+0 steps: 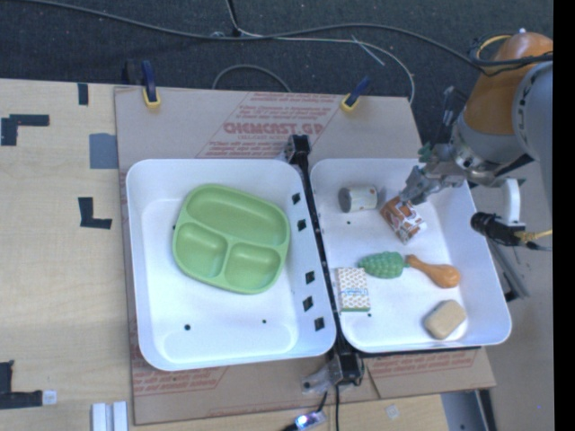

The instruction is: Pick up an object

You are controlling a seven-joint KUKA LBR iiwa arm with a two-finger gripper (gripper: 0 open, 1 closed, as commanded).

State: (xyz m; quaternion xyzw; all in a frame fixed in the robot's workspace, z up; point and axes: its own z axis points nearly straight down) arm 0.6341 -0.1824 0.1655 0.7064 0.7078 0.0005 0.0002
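Observation:
My gripper hangs over the upper part of the right bin, reaching in from the right. Its tip is right at the top edge of a small orange-and-white snack packet that lies on the bin floor. I cannot tell whether it touches the packet. A short grey-and-white cylinder lies to the left of the gripper. Below the packet lies a brush with a green head and orange handle. A small green-patterned box sits by the divider, and a tan block rests in the near right corner.
The left bin holds a light green divided plate. A black divider with clips runs between the bins. Both bins rest on a cardboard sheet clamped at the back.

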